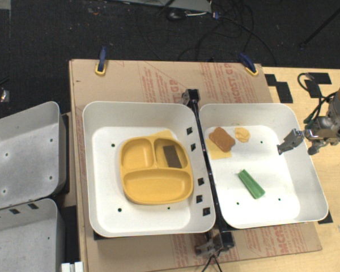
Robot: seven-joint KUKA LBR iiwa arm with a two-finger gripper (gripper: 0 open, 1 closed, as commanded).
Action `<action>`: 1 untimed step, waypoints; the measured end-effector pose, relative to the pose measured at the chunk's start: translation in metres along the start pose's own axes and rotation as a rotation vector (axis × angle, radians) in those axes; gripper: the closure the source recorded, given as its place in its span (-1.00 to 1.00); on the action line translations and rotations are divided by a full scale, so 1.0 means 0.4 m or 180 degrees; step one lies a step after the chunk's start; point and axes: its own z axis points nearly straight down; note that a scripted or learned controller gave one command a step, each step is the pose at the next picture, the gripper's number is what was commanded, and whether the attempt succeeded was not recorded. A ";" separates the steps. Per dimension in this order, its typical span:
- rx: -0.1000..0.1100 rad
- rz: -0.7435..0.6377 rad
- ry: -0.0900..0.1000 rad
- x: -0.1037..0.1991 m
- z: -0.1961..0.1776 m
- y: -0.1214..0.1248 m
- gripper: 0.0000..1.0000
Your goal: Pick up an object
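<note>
The right bin (283, 203) holds a brown block (221, 139) lying on a pale yellow flat piece (215, 151), with a small orange-yellow piece (242, 134) beside it. A green block (251, 183) lies nearer the front. My gripper (302, 144) hangs over the right bin's right side, well to the right of these objects. It is open, its fingers (288, 143) spread apart with nothing between them. In the left bin (102, 152) sits a yellow divided tray (156, 174) with a dark grey block (171, 156) in its upper right compartment.
Both bins rest on a cardboard sheet (158, 84) held by clamps (101, 66) at the back. A black divider (201, 152) runs between the bins. Grey metal trays (22, 152) lie off the bench to the left. Cables (314, 86) trail at the right.
</note>
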 end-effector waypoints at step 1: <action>-0.0038 -0.0013 -0.0009 0.002 -0.017 0.007 -1.00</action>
